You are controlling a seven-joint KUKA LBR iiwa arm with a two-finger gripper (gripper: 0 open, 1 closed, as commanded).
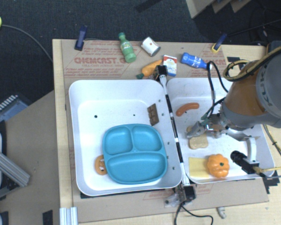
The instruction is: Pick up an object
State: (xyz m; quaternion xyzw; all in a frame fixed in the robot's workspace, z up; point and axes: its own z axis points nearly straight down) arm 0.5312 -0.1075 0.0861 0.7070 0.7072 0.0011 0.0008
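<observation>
Hovering low in the right bin (267,146), the end effector (199,128) sits directly above a pale tan piece (198,143); whether it is spread or closed cannot be told from this angle. A sausage (186,108) lies at its 11 o'clock, an orange pumpkin (218,165) on a yellow slab (196,168) at 5 o'clock. Left bin (84,97) carries a blue divided tray (133,153), brown block (152,114), pretzel (100,165).
</observation>
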